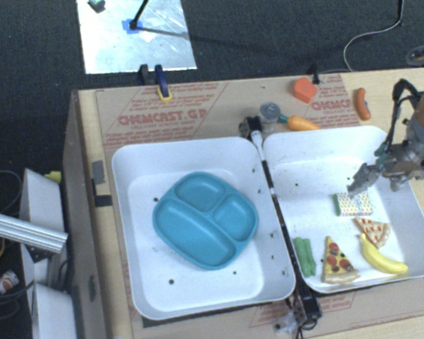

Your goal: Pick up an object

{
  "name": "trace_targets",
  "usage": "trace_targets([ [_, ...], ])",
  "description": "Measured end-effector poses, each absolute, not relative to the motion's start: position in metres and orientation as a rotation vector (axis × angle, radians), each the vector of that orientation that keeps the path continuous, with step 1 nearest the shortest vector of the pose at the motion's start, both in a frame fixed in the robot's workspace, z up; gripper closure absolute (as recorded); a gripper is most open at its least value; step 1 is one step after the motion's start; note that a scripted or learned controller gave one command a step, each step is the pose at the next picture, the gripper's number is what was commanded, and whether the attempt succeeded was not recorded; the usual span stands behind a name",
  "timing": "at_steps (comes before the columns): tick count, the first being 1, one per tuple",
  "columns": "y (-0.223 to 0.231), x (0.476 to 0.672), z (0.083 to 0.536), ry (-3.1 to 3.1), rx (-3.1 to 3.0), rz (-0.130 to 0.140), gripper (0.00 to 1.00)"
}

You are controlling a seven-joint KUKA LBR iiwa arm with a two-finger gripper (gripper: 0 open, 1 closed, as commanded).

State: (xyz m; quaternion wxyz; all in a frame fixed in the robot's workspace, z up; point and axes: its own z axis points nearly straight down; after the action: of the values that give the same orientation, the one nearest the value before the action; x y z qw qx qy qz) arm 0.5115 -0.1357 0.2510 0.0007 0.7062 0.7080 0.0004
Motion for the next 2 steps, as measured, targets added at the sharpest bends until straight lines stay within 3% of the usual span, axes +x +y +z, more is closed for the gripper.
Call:
trace_targets([
  [1, -0.175, 0.52, 0.166, 2.222, 2.222, -0.001, 0.0],
  [2, -0.206, 0.507, 0.125, 2.222, 2.221, -0.001, 0.0],
])
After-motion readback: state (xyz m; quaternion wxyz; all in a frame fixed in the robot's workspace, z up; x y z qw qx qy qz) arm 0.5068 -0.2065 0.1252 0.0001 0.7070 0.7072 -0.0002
